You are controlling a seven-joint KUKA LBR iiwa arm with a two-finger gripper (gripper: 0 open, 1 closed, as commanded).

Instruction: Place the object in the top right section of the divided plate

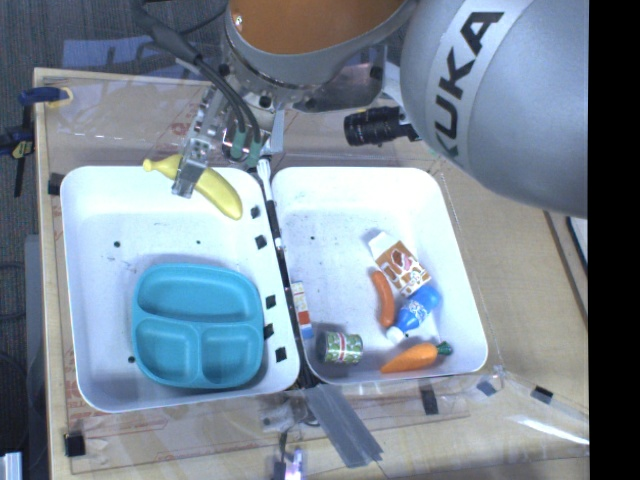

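With the metal claw (190, 180) pinching the yellow plastic banana (212, 188) above the left white bin's (90, 228) far edge, you lower it squarely into the blue divided plastic plate's (198, 324) top right section.

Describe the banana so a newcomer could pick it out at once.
Find the left white bin, which holds a blue divided plate. Near its top rim, under the gripper, lies the banana: the only yellow curved thing there.
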